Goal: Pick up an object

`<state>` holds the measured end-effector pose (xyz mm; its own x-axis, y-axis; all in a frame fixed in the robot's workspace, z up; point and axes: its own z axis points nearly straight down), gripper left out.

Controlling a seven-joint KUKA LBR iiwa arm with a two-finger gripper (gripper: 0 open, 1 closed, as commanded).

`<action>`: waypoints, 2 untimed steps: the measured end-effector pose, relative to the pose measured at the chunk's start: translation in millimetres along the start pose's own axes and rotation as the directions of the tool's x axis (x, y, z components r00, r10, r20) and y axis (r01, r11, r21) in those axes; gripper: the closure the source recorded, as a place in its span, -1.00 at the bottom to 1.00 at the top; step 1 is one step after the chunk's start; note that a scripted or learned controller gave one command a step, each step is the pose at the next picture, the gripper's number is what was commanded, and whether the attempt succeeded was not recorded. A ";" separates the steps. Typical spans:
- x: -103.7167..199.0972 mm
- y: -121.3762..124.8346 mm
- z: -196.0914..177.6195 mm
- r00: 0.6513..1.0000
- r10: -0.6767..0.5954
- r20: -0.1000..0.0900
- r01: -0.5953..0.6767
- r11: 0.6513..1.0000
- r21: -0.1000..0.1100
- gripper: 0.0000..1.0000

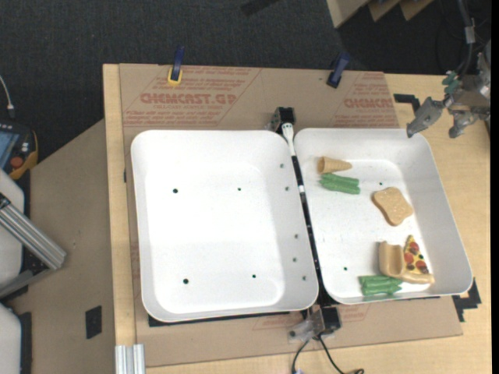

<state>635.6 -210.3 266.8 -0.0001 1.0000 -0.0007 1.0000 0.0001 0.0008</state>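
The right bin [437, 179] holds several toy foods. A tan cone [334, 164] lies at its back left with a green pod [340, 183] just in front of it. A bread slice [392, 206] sits mid-bin. Near the front edge are a tan block [388, 259], a pizza slice [415, 262] touching it, and a second green pod [380, 286]. My gripper [437, 125] hovers beyond the bin's back right corner, open, fingers spread, nothing between them.
The left bin [156, 209] lies beside the right one on a cardboard sheet [234, 92] held by a yellow clamp [175, 72] and a blue clamp [338, 72]. A black divider strip [300, 193] runs between the bins.
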 end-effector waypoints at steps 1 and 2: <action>70.2 -7.8 -95.5 1.000 -0.008 0.000 0.008 1.000 -0.012 -1.00; 96.3 -18.5 188.0 1.000 0.000 -0.003 0.000 1.000 0.003 -1.00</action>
<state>617.3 -114.2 78.7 0.0002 1.0000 0.0022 1.0000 -0.0002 -0.0022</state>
